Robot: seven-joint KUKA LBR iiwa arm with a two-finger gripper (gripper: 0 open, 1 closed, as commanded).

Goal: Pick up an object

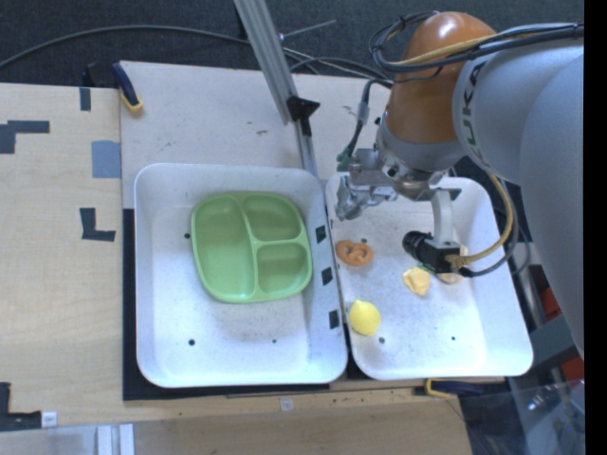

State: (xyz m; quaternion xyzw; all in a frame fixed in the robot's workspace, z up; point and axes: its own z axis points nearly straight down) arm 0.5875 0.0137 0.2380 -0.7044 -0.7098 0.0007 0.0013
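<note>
The left bin [152, 254] holds only a green divided plate [252, 246], so the pick is a matter for the right bin [493, 339], where a pretzel-shaped toy [354, 252], a yellow lemon [364, 318] and a small yellow piece [416, 281] lie. The end effector [349, 200] hangs near that bin's far left corner with nothing between its fingers, and whether they are parted cannot be told. This looks like the approach step: the pretzel lies just below it in the view, so the next move calls for a short shift over it and a descent.

Grey arm [531, 112], orange band, seemingly black cables
</note>
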